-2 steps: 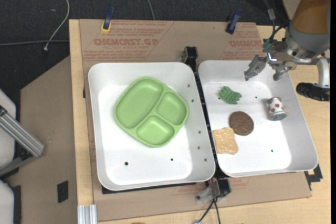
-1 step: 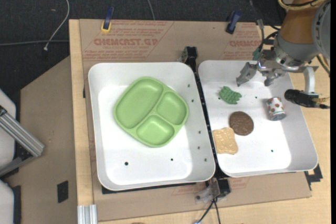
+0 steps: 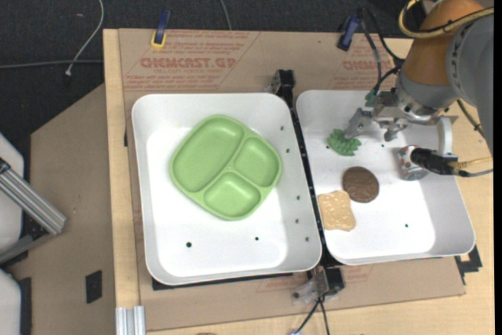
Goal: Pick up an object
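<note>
While hovering low over the right white bin (image 3: 439, 235), reaching for the small green leafy plastic toy (image 3: 343, 143): left, green divided plastic plate (image 3: 226, 166); right, gripper (image 3: 362, 121), open or shut impossible to tell. Next: descend squarely, close.

Tray (image 3: 226, 166) in left bin (image 3: 157, 247) (centred)

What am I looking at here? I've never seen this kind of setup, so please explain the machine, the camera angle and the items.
One camera looks down at a slant on a bench with two white bins. The grey and orange robot arm reaches in from the right; its claw sits low over the right bin, right by a small green toy. Whether it grips the toy cannot be told. A brown round piece and a tan cracker-like piece lie nearby. The left bin holds a green divided plate.
</note>
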Controlling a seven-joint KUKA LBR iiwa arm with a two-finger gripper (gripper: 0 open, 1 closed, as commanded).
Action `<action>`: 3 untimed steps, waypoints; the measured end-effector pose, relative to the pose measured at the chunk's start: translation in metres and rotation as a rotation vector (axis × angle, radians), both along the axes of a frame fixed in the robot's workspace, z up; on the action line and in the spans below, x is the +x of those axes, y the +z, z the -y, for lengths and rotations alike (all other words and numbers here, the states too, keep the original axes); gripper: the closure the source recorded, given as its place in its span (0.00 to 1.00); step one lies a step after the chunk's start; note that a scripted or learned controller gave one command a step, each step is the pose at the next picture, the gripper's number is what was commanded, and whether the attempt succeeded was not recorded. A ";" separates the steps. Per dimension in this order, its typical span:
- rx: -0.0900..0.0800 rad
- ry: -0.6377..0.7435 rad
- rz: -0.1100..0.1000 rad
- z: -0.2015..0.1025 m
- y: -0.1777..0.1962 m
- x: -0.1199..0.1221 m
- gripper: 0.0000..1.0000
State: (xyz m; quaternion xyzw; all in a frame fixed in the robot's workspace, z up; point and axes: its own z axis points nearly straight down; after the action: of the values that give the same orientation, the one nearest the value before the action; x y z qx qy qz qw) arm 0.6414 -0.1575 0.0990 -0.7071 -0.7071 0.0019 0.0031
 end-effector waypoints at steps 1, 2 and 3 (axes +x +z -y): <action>-0.001 0.001 0.009 0.000 0.016 0.002 1.00; -0.003 0.002 0.016 -0.007 0.078 0.010 1.00; -0.004 0.002 0.016 -0.007 0.134 0.012 1.00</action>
State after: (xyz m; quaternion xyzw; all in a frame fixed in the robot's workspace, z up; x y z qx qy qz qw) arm 0.6531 -0.1510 0.2327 -0.7065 -0.7077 -0.0024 -0.0038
